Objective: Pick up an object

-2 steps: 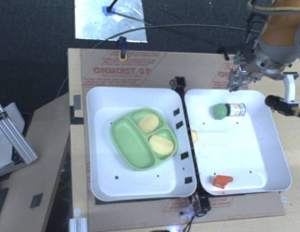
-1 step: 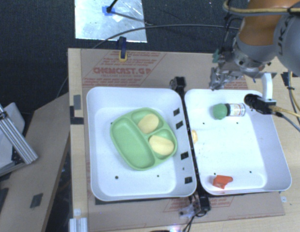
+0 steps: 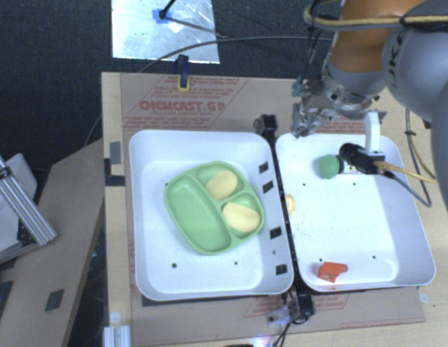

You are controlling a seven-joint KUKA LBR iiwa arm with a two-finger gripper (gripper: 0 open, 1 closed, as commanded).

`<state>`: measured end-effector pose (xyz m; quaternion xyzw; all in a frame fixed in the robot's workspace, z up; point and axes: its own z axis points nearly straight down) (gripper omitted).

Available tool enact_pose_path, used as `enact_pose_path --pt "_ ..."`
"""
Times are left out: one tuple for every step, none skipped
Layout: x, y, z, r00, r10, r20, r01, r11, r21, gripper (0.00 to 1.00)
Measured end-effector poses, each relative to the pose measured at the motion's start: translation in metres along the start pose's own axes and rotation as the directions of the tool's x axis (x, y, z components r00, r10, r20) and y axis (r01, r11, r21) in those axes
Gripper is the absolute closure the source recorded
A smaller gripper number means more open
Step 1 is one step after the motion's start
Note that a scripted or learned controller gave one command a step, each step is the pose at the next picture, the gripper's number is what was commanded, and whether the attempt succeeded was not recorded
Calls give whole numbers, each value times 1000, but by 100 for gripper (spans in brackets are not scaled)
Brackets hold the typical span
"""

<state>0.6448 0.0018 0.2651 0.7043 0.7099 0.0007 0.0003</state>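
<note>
Orange comes first: a small orange piece lies at the near edge of the right bin, alone on the white floor. In the left bin a green plate with three sections sits tilted near the middle. One yellow lump lies in its nearer small section and another in the farther one; the long section is bare. A small yellow bit rests against the right bin's left wall, just beside the divide between the bins.

Farther back, a green ball lies in the far half of the right bin, left of centre. The gripper hangs beyond it, over the bin's far left corner at the rim. The ball is nearer the camera than the gripper and slightly to the view's right, close by but apart from it; nothing sits within the gripper. Whether the gripper is spread or pressed together cannot be told from this angle. The orange piece lies well apart from it, across the bin.

The grey arm enters from the far right. Behind the bins lies a printed cardboard sheet with a blue clamp on its far edge.
</note>
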Motion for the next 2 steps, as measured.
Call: enact_pose_path --pt "44 -3 20 1000 0 0 0 1000 1 100" --pt "100 -9 20 1000 -2 -2 2 1000 0 100"
